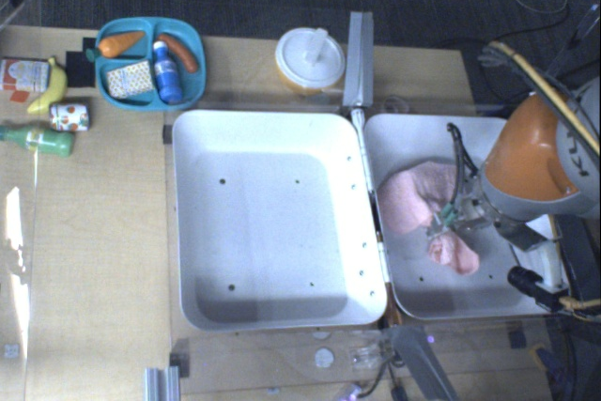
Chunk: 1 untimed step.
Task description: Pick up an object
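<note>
Right bin (413, 131) holds pink cloth (418, 197); arm bends down, claw (449, 219) seemingly gripping it

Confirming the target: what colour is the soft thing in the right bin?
Pink cloth, clearest in the camera view.

Arm's tool (449, 219) is down in the right shallow white bin (413, 296), right on top of a crumpled soft pink cloth (413, 197). The left white bin (272, 305) sits next to it on the wooden tabletop (84, 249). Blue divided tray of toy food (150, 63) sits top left.
</note>
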Each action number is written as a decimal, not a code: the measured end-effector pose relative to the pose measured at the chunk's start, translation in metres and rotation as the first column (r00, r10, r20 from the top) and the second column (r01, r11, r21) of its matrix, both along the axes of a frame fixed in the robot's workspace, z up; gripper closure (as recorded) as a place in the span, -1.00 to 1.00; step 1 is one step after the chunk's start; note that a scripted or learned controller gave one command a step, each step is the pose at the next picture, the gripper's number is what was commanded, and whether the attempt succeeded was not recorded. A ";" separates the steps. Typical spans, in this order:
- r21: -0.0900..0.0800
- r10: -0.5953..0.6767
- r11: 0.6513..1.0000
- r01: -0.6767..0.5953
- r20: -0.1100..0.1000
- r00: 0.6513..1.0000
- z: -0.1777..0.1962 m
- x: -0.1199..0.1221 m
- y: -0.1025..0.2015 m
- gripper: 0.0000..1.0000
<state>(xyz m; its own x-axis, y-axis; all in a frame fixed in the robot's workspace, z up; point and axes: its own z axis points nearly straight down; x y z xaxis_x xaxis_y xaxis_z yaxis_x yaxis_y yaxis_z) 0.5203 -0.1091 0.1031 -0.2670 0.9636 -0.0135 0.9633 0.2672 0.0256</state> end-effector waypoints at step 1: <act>0.007 -0.223 0.975 0.223 -0.026 0.974 0.081 0.055 0.063 1.00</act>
<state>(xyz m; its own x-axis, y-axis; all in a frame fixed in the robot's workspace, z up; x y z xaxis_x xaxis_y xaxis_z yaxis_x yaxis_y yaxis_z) 0.5756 -0.0463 0.1844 -0.0453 0.9990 0.0002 0.9990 0.0453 0.0024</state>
